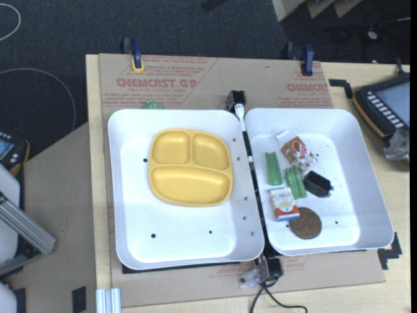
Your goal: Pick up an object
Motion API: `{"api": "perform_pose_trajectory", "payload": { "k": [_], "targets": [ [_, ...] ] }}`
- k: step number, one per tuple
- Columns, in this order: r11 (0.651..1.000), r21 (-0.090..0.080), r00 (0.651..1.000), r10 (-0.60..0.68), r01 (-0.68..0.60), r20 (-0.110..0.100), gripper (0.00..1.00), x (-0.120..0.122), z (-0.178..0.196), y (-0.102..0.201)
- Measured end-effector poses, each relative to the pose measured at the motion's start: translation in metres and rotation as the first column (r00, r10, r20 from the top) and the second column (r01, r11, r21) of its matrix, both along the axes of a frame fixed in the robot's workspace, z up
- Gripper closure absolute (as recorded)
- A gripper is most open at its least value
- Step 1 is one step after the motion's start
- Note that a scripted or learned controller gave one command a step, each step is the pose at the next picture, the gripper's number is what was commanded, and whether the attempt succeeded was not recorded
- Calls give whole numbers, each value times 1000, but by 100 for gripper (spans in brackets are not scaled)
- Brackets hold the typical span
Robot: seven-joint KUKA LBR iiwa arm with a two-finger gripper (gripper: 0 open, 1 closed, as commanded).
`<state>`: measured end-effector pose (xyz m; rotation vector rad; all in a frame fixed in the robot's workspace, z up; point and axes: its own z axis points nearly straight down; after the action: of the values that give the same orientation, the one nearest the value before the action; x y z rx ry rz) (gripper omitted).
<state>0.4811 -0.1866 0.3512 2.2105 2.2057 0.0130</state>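
The right bin holds several small objects near its middle. Two green sticks lie there, one upright on the left and another beside it. A red and white packet sits toward the back. A black block lies right of the green sticks. A small white and orange carton rests in front, with a brown round cookie just right of it and nearer the front.
The left bin carries a yellow divided plate in its back half. A tablet-like device sits off the bench at the right. Clamps hold the cardboard base at the back.
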Motion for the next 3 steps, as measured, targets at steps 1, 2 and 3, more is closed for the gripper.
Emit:
{"api": "perform_pose_trajectory", "payload": {
  "k": [1,2,3],
  "targets": [
    [1000,3,1000,3,-3,-12,100,1,1,2],
    [1000,14,999,9,-9,-32,100,-3,-124,94],
    [1000,6,1000,2,-1,-15,100,-1,-107,88]
  ]
}}
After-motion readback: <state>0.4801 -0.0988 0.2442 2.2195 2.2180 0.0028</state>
